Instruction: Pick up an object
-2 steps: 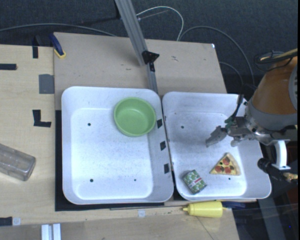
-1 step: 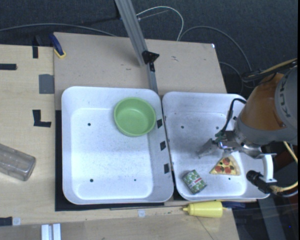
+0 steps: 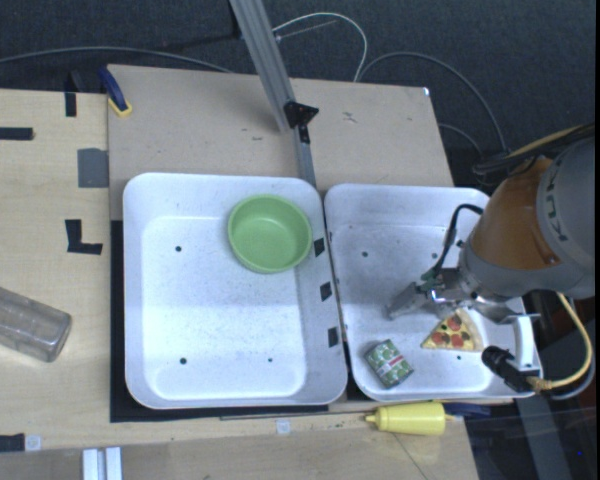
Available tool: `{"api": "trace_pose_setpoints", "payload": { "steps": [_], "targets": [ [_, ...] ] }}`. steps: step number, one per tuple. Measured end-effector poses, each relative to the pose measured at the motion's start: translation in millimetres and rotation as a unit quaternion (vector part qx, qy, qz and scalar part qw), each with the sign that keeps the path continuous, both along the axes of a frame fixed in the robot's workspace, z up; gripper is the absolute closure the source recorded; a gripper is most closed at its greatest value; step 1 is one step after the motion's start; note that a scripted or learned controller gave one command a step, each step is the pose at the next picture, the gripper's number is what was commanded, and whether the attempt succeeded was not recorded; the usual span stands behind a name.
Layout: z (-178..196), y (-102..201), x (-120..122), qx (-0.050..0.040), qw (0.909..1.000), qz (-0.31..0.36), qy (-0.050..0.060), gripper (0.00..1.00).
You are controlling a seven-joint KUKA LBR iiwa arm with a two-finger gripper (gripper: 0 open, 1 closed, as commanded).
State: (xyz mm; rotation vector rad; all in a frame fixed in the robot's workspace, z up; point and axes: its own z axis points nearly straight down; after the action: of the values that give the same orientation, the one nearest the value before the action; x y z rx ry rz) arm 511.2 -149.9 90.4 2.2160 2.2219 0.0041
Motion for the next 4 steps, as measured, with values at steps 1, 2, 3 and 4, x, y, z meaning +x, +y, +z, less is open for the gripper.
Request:
{"api": "trace_pose_setpoints", "payload": {
  "steps": [1, 2, 3, 4],
  "targets": [
    [10, 0, -1, 0.0005, 1.0, 0.0, 0.001, 1.0],
    [72, 0, 6, -0.0003, 1.0, 0.0, 0.0, 1.0],
    [132, 1, 14, -0.0006, 1.0, 0.0, -0.001, 1.0],
    [149, 1, 15, 0.0002, 1.0, 0.0, 0.002, 1.0]
  ]
}}
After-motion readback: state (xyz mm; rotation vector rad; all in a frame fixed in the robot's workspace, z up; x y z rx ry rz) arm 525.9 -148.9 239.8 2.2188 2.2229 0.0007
